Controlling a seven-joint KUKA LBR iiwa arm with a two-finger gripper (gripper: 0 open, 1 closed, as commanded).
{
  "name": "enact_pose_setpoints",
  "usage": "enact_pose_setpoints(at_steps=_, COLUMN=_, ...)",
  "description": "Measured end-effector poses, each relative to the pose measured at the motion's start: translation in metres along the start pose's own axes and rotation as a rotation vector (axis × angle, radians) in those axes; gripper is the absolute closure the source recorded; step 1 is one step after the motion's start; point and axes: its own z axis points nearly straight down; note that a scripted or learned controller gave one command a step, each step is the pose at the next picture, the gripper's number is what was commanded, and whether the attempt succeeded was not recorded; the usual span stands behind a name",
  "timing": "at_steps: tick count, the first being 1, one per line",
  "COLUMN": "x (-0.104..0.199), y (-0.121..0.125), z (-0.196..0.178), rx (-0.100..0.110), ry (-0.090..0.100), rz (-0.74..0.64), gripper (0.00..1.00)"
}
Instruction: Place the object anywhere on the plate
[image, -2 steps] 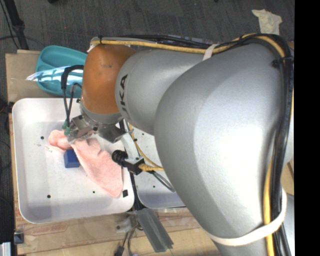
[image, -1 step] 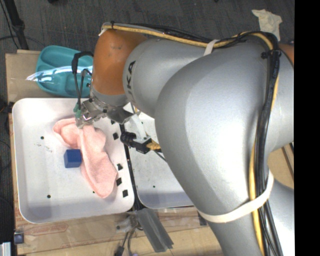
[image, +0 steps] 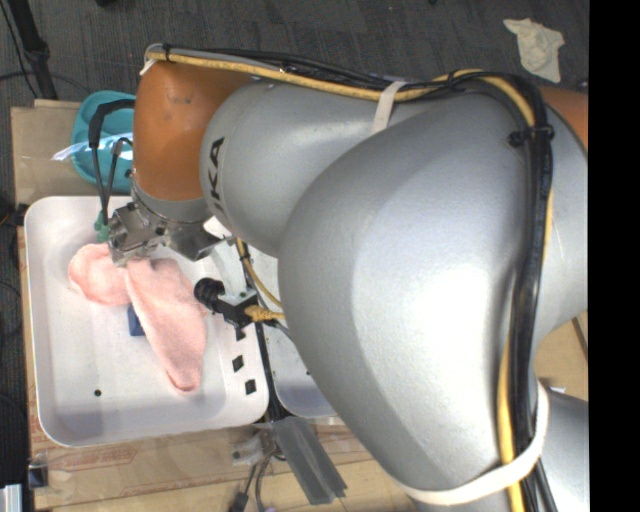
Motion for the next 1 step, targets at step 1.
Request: enact_pose_setpoints(at_steps=1, x=0.0248, y=-0.0375, z=0.0773, rx=0.001, ry=0.002, rz=-0.168, gripper=1.00)
